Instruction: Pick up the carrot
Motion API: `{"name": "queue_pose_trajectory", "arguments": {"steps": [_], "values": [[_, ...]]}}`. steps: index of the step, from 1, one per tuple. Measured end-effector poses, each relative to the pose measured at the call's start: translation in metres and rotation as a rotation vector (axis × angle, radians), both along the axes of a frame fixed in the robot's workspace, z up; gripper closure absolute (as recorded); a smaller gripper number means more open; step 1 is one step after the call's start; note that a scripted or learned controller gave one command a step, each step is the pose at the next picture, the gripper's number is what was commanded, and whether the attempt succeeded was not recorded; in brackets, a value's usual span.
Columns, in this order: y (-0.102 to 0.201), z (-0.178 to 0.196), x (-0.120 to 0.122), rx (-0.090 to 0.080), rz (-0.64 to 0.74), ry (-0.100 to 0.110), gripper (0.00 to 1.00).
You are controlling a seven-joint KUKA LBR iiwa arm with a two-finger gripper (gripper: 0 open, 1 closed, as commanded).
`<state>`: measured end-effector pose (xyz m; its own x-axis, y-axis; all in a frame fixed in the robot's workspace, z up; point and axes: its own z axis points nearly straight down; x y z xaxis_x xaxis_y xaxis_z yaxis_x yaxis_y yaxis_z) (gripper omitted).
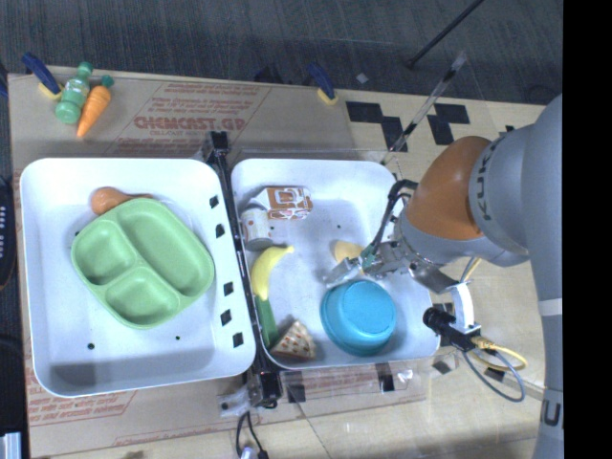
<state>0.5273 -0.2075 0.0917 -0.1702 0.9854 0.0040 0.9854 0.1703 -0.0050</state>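
I see the carrot [94,110] lying on the bench [191,113] outside the bins, near the far left corner, beside a small green bottle [71,98]. In the left bin [48,285], a green divided plate [143,261] half hides an orange object [108,199] I can't identify. The right bin [316,175] holds a banana [265,268], a blue bowl [359,317], a pizza slice [296,341] and small packages. The gripper [368,261] sits above the bowl; I cannot tell its state.
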Motion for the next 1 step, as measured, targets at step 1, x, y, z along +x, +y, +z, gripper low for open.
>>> {"name": "queue_pose_trajectory", "arguments": {"steps": [1], "values": [[-0.0021,0.0009,0.0513,-0.004,-0.015,-0.001,0.0]]}}
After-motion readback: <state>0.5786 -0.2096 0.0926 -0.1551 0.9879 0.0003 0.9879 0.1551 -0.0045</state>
